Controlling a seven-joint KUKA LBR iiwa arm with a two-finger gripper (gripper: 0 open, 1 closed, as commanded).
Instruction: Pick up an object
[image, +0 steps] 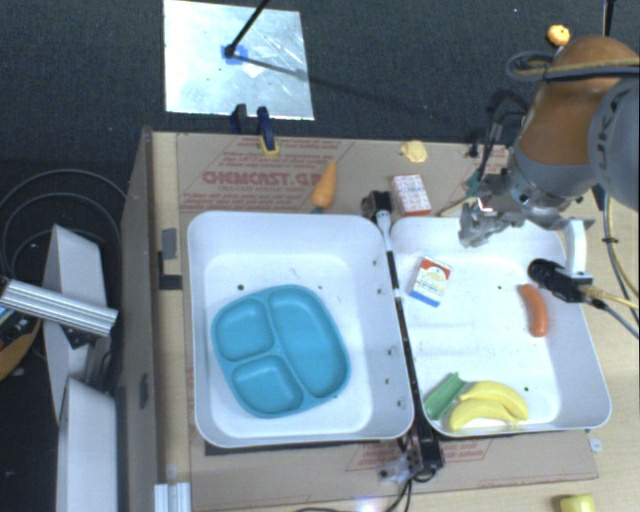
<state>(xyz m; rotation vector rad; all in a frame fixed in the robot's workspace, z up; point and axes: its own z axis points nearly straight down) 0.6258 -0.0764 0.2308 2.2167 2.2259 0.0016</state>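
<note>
Above right bin's (600, 400) far edge | claw (474, 232) | small box (431, 281) nearby

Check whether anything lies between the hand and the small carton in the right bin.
Nothing visible does. The hand hangs over the right bin's far edge; bare white floor separates it from the small carton.

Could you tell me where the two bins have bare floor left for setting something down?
Right bin: bare floor in the middle, between the small carton, the sausage and the banana. Its near corner is crowded by the banana and a green item. Left bin: the blue divided plate fills the centre; only a strip along the far wall is bare.
</note>
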